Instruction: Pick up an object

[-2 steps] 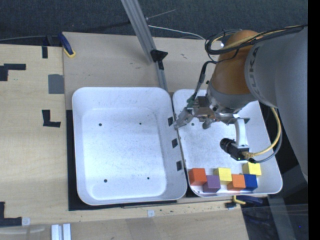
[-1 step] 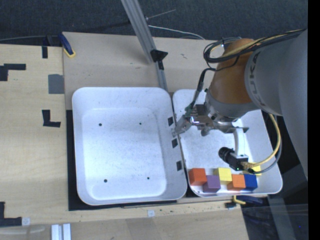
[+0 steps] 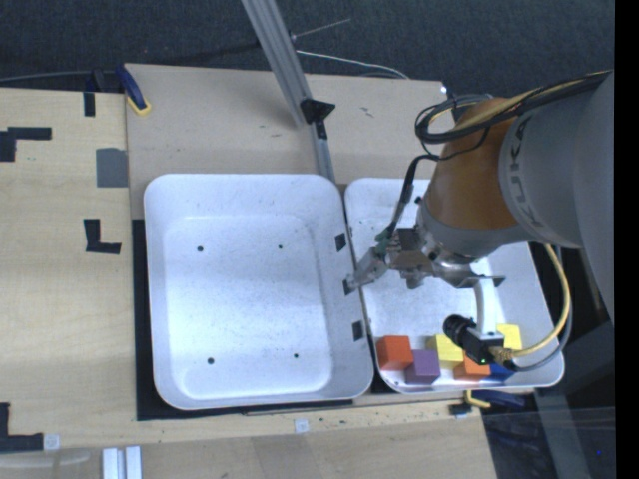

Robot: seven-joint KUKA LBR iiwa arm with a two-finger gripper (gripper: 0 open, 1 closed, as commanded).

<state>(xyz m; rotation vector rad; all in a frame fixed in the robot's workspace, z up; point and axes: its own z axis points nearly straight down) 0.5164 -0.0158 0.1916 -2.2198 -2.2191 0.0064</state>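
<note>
Several small blocks (image 3: 424, 360) — orange, purple, yellow — clustered in right bin (image 3: 371, 213).

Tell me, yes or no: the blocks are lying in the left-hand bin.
No. The orange block and purple block sit in the right bin, at its near end.

Single fixed camera overhead, slanted down, both bins (image 3: 250, 193) framed.

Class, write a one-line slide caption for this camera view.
KUKA arm's tool hovers over the right bin, above coloured blocks clustered at its near edge, beside the left bin.
</note>
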